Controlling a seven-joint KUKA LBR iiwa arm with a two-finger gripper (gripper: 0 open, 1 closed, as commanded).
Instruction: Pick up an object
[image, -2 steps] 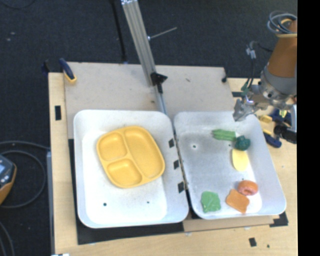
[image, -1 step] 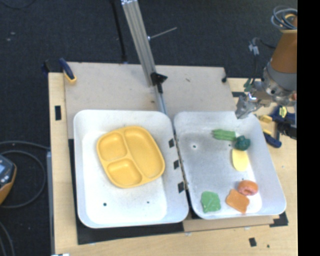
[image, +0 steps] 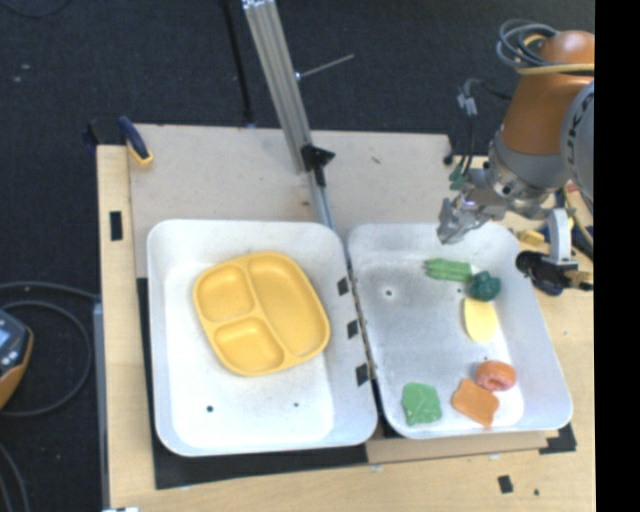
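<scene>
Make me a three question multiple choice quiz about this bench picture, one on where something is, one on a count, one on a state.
1. Where does the yellow divided plate lie?
A. in the left bin
B. in the right bin
C. on the bare bench

2. How many compartments does the plate have?
A. two
B. three
C. five

3. Where is the gripper relative to the right bin?
A. deep in the left bin
B. over the right bin's far edge, above the green items
C. resting on the plate

Answers:
1. A, the plate sits inside the left bin.
2. B, three hollows show, two at the far side and one nearer.
3. B, it hangs near the right bin's far rim, just beyond the light green piece.
</scene>
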